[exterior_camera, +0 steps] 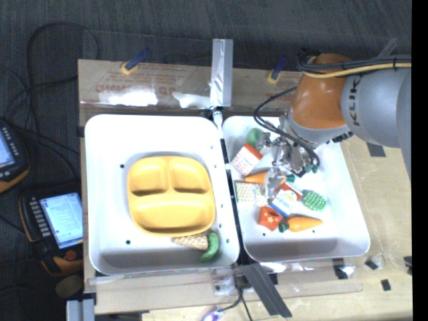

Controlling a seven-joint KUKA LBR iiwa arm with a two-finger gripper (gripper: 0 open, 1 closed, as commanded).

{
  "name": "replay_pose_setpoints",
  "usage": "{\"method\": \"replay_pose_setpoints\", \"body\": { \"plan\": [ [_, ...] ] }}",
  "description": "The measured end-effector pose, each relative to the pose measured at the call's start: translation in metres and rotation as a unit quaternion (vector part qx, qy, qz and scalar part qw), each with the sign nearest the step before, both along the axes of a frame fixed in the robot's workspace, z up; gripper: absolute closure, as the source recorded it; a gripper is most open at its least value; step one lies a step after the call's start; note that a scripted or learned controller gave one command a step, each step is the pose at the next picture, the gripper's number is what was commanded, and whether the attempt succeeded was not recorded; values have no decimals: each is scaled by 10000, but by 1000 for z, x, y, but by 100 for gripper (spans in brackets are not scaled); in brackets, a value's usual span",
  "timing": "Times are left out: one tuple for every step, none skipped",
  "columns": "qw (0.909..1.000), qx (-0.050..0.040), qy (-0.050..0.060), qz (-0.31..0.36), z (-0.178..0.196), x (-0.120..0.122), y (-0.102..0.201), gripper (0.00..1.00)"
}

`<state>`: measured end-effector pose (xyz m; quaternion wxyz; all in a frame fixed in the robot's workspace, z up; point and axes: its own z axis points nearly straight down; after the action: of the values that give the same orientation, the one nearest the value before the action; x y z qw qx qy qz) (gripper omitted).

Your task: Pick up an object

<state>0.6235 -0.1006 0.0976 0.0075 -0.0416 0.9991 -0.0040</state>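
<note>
End effector (279, 174) low over toy clutter in right bin (348, 199), at 12 o'clock of orange carrot (304, 224); finger state: cannot tell. No object visibly lifted; grasp and lift judged remaining.

A single fixed camera looks down at a slant from above the counter (374, 179), far enough back to take in both white bins (100, 179), left and right, side by side.

Bright even light, soft shadows, slightly grainy
</note>
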Motion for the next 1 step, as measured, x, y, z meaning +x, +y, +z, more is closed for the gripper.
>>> {"method": "replay_pose_setpoints", "body": {
  "plan": [
    [9998,5,-41,180,-2,-85,-9,0]
  ]
}}
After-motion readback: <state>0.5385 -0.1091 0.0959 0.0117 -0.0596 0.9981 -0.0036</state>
